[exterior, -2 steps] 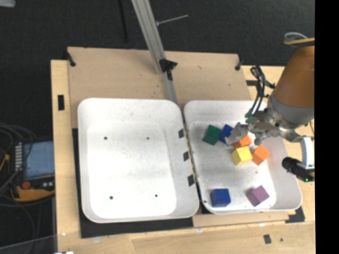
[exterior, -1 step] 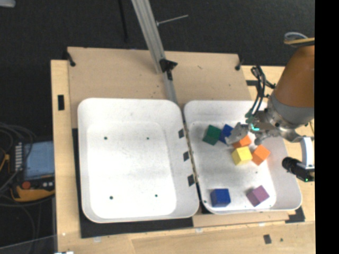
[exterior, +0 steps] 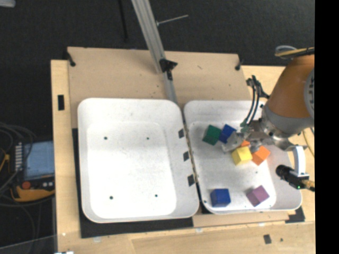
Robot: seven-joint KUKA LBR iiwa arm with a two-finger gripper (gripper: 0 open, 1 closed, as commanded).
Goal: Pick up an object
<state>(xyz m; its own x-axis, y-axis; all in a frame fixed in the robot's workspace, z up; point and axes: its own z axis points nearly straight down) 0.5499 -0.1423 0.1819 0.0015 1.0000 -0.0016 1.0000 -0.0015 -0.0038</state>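
The right bin (exterior: 212,115) holds several small blocks. A green block (exterior: 211,135) and a blue block (exterior: 228,132) sit side by side near its middle. A yellow block (exterior: 242,155) and an orange block (exterior: 260,155) lie just right of them. Another blue block (exterior: 220,197) and a purple block (exterior: 258,195) rest near the front rim. My gripper (exterior: 239,143) hangs low over the cluster, between the upper blue block and the yellow one; the wrist hides its fingertips.
The left bin (exterior: 132,157) stands beside the right one with only its white floor showing. A slanted metal pole (exterior: 151,30) rises behind the bins. A cabled device (exterior: 32,168) lies off the bench at the left.
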